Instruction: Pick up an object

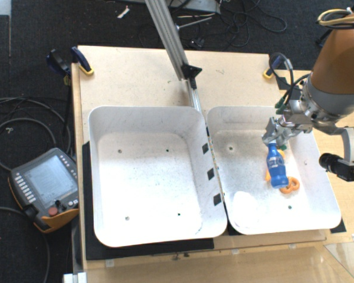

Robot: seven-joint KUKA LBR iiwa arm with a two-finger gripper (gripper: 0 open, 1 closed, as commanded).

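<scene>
The bottle [277, 168] was small, blue and smooth like plastic, with a paler cap end toward the far side; it lay lengthwise on the floor of the right bin [324, 175], toward that bin's right half. Touching its near end was an orange piece [291, 185], curved like a ring or hook, its exact form too small to make out. A speck of green and yellow showed by the cap, just under my claw [277, 136]. My claw hung right over the cap end, grey metal and angular, and I cannot tell from this slant whether my fingers were wide, narrow or closed on anything, nor whether they touched the bottle. Above it my wrist widened into a grey housing and then the rounded orange band [337, 55], with a cable looping off the side. The right bin was shallow, white, matte, with rounded corners and a faint dusting of dark specks. The left bin [100, 158] beside it was the same make, its rim meeting the right bin's along the middle. Both sat on a pale wooden bench [141, 75]. A ribbed metal rail [165, 28] slanted down to the bins' far seam. On the dark floor at the left lay a grey pendant [44, 184] with a screen and orange trim.
</scene>
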